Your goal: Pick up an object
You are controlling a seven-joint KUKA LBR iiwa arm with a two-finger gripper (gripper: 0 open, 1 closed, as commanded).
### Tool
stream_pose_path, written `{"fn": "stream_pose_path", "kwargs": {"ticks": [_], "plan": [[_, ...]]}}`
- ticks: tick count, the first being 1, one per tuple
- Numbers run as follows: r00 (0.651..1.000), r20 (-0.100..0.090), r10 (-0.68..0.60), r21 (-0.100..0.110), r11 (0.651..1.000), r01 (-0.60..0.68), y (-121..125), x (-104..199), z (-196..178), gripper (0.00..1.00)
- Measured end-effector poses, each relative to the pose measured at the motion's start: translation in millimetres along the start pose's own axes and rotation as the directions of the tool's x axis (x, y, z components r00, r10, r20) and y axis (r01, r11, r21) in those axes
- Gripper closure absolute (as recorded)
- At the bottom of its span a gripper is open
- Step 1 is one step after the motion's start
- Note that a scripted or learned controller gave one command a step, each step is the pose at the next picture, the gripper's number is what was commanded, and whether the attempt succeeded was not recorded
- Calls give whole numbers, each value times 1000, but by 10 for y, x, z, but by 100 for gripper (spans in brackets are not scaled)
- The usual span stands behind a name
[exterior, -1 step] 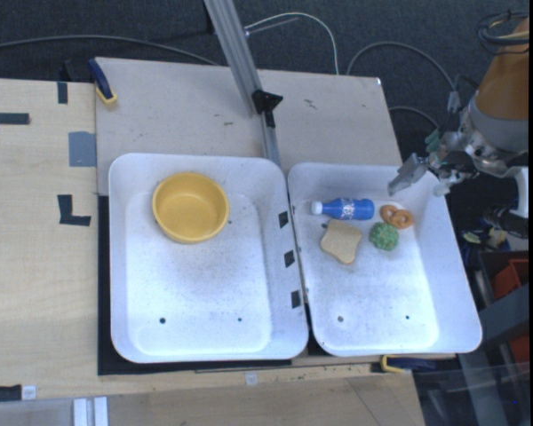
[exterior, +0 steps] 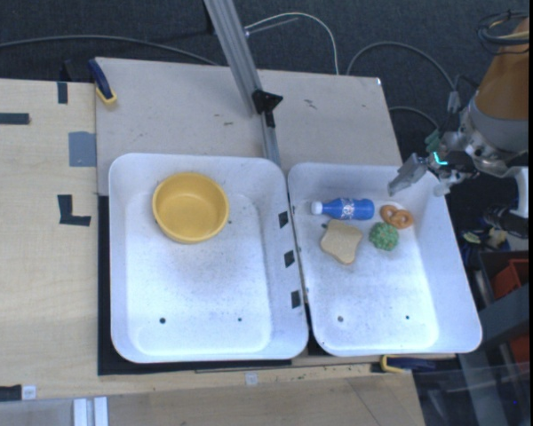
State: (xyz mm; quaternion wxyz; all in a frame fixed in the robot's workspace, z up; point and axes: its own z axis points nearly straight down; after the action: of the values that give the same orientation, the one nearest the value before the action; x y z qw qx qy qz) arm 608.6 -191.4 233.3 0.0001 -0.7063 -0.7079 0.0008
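At the far left of the bench a small blue-and-yellow clamp (exterior: pixel 102 82) lies near the corner of the grey board (exterior: pixel 178 105). Strips of dark tape (exterior: pixel 69 209) mark the pale wooden tabletop (exterior: pixel 31 273) to the left of the bins.

The left bin (exterior: pixel 195 318) holds one thing, a yellow bowl (exterior: pixel 191 206), which sits upright in the far left part of the tray with bare white floor on its near side.

A slanted metal pole (exterior: pixel 234 38) comes down from the far edge and ends at a black bracket (exterior: pixel 266 101) just beyond the seam where the two bins meet.

The right bin (exterior: pixel 391 327) carries four small things, all grouped in its far half. A blue bottle (exterior: pixel 345 209) with a white cap lies on its side, cap pointing left. Just on its near side lies a tan slice of bread (exterior: pixel 341 241) (it looks like toy food). To the right of the bread is a green broccoli-like lump (exterior: pixel 384 236), and touching it on the far side is an orange pretzel-shaped piece (exterior: pixel 396 216), just right of the bottle's base.

The gripper (exterior: pixel 415 174) hangs over the far right corner of the right bin, near the pretzel but apart from it, its grey fingers pointing left and down with nothing between them; whether they are spread or closed I cannot tell. Behind it the arm (exterior: pixel 502 96) rises to the right, with loose cables (exterior: pixel 373 56) on the dark floor beyond.
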Motion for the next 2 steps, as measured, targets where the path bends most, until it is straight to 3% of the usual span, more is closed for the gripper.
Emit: {"fn": "stream_pose_path", "kwargs": {"ticks": [2], "plan": [[1000, -1, 2, 7, 1000, -2, -83, -65, 1201, 0]]}}
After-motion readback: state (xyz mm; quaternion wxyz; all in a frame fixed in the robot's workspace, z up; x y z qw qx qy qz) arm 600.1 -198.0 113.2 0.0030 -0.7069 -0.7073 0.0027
